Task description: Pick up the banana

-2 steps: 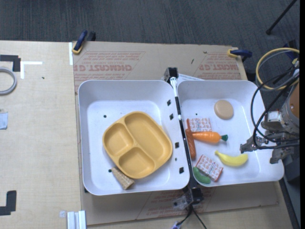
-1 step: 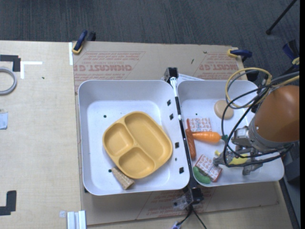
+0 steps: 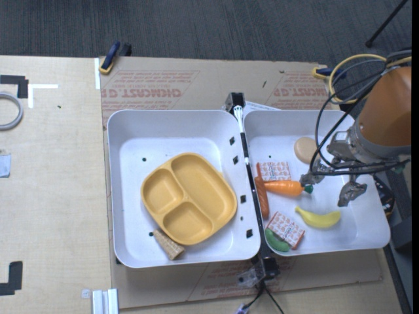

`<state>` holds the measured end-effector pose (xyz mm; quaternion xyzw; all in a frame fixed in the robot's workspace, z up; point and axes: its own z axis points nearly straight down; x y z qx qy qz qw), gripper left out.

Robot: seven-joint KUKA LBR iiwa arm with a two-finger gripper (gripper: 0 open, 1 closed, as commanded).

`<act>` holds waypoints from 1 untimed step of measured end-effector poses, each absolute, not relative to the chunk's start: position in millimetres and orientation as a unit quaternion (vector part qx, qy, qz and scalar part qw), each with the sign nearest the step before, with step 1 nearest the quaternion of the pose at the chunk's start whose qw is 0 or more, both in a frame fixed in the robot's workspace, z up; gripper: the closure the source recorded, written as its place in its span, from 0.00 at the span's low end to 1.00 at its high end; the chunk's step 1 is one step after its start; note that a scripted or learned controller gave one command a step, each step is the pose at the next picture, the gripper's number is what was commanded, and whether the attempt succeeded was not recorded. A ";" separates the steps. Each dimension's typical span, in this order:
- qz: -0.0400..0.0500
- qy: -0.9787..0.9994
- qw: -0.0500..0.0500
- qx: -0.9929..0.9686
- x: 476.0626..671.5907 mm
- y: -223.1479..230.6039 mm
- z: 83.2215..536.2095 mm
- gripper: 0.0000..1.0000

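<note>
The approach step is judged in hand: the gripper [image 3: 329, 187] is seen open and empty just above the banana [image 3: 319, 218] in the right bin [image 3: 373, 237], so descent and closure are called for next.

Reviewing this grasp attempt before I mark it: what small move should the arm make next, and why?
Probably a short drop straight down, then close. The gripper looks open, its fingers spread and nothing between them, and it sits just above the banana in the right bin. The carrot lies close to the left finger, so a slight shift toward the banana first may avoid catching it.
</note>
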<state>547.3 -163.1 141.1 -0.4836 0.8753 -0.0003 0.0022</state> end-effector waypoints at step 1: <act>0.000 0.849 0.001 -0.528 504.4 -111.7 92.4 0.00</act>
